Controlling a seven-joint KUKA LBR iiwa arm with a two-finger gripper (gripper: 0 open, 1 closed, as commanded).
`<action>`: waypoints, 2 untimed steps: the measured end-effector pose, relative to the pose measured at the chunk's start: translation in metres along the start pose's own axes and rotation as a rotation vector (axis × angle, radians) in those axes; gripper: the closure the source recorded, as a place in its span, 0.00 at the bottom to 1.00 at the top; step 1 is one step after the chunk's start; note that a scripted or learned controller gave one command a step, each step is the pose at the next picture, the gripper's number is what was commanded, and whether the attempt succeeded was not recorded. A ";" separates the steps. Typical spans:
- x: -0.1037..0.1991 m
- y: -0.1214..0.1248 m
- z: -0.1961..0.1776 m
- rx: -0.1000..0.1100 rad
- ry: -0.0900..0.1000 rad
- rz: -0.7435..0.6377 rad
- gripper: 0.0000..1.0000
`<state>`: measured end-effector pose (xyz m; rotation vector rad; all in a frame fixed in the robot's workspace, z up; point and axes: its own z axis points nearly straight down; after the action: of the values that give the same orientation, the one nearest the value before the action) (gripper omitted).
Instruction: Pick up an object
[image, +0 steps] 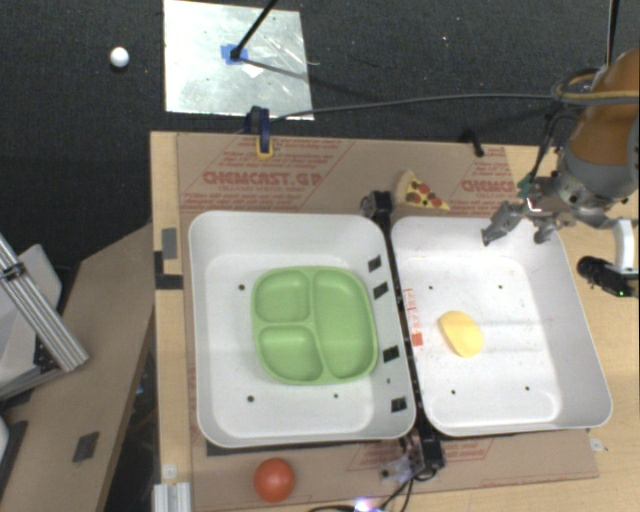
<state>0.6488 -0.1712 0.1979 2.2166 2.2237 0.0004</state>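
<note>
Reaching in above the far right corner of the right bin (585, 395), the grey arm (600, 130) bends its wrist down and leftward. Its gripper (520, 225) hangs over that bin's far rim, fingers spread, nothing between them. A yellow lemon-like object (461, 333) lies mid-floor in the same bin, well apart from the gripper.

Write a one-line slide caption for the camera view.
Open gripper above right bin's far edge; lemon inside.
</note>
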 end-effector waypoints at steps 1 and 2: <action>0.006 0.000 0.042 0.000 0.000 -0.003 0.00; 0.001 0.000 0.084 0.002 0.000 0.001 0.00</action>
<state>0.6489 -0.1703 0.1135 2.2185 2.2239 -0.0009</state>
